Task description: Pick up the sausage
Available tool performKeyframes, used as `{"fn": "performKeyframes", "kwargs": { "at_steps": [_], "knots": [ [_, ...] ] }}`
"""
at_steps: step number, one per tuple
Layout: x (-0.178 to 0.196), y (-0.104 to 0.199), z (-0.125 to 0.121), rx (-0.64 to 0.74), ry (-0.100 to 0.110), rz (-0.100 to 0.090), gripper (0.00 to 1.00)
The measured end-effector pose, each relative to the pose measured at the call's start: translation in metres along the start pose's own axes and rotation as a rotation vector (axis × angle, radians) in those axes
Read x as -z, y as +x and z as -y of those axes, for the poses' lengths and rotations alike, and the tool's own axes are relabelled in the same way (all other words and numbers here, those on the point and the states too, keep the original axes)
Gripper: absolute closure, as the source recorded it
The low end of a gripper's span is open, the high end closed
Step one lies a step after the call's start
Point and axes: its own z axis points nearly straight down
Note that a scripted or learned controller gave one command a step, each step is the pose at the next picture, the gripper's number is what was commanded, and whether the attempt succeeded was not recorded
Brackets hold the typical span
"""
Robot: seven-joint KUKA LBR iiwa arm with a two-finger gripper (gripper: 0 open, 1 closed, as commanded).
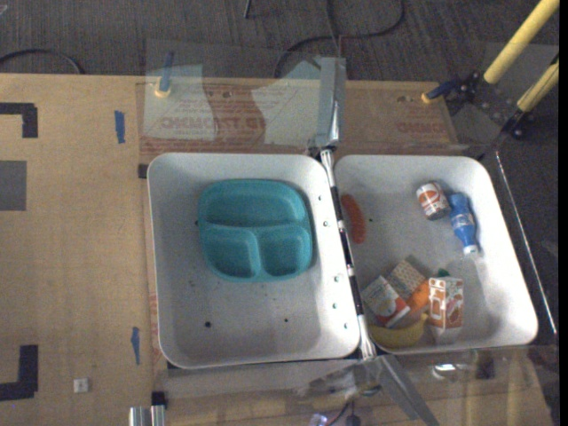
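- Nearest us, in the near corner of the right bin (506, 264), we see a cluster of toy groceries: a yellow banana-like piece (398, 334), a small juice carton (446, 302) standing just beside it, and a white packet (382, 295) touching the yellow piece.
- A little farther in the left bin (169, 264), a teal divided plate (256, 229) lies flat, its two small compartments on the near side.
- At about the same depth, the sausage (354, 217), reddish-orange, lies lengthwise in the right bin, close along that bin's left wall, well apart from the grocery cluster.
- Farther back on the right, a blue bottle (462, 223) lies on its side with a red-and-white can (432, 200) just beside it.
- We cannot tell whether the gripper is spread or pressed together.
- Farthest off, yellow-handled clamps (524, 38) sit beyond the bench corner.
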Motion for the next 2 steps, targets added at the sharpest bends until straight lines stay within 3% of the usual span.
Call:
{"fn": "performKeyframes", "kwargs": {
  "at_steps": [1, 2],
  "knots": [
    [-0.109, -0.041, 0.063, 0.053, 0.007, -0.003, 0.0],
    [-0.03, -0.068, 0.014, 0.145, 0.003, -0.004, 0.0]
  ]
}}
